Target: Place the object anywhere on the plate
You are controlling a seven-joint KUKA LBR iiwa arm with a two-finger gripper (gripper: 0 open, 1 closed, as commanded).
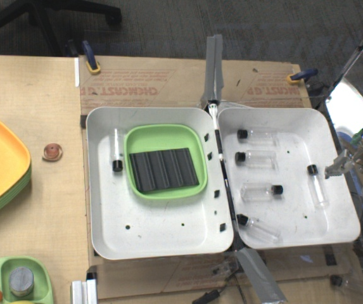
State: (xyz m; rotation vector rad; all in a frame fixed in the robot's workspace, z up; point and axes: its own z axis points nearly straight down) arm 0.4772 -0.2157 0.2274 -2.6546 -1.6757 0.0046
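Gripper [341,164] at right bin's edge, finger state unclear, capped vial [317,183] just beside, green plate [165,138] well apart.

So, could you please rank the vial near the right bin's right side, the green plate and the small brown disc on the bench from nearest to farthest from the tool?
1. Vial, right bin, beside the tool.
2. Green plate, left bin.
3. Brown disc, bench, far left.
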